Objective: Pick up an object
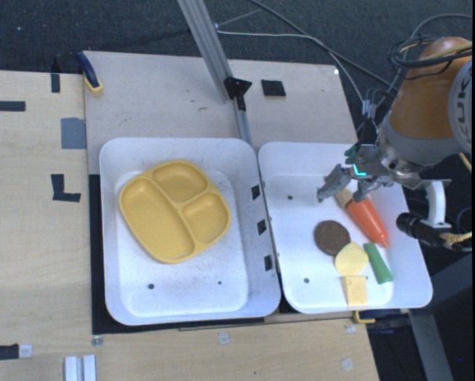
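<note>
Nothing grabbed yet: claw (350,190) hangs with fingers apart over the carrot (368,220) near the right bin's (301,292) far edge.

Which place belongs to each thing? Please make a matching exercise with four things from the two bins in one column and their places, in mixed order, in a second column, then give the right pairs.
Things:
1. yellow plate
2. carrot
3. brown disc
4. end effector

Places:
A. in the right bin, left of the carrot
B. in the left bin
C. above the right bin, over the top end of the carrot
D. in the right bin, lying at a slant near its right side

Pairs: 1-B, 2-D, 3-A, 4-C
</note>
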Robot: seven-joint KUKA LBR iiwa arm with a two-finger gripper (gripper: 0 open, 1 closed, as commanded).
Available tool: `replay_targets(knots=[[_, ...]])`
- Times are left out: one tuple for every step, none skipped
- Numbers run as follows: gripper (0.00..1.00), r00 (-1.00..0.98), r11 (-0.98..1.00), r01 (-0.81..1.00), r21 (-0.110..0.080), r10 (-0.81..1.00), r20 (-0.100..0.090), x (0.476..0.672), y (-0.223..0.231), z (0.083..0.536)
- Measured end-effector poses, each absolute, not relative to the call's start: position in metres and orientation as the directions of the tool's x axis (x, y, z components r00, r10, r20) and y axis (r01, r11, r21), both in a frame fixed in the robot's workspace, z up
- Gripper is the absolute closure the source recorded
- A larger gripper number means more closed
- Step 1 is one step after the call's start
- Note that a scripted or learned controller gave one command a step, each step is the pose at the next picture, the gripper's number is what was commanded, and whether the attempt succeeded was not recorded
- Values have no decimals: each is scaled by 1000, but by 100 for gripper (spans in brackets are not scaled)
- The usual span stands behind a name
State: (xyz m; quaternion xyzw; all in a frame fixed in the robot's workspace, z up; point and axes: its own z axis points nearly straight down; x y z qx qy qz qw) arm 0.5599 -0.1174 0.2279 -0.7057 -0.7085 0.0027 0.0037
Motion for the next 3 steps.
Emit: replay_targets(knots=[[0, -4, 4, 1000, -8, 1000, 1, 560, -117, 228], [0, -3, 3, 1000, -12, 1000, 1, 560, -106, 169], [0, -3, 3, 1000, -12, 1000, 1, 558, -106, 122]])
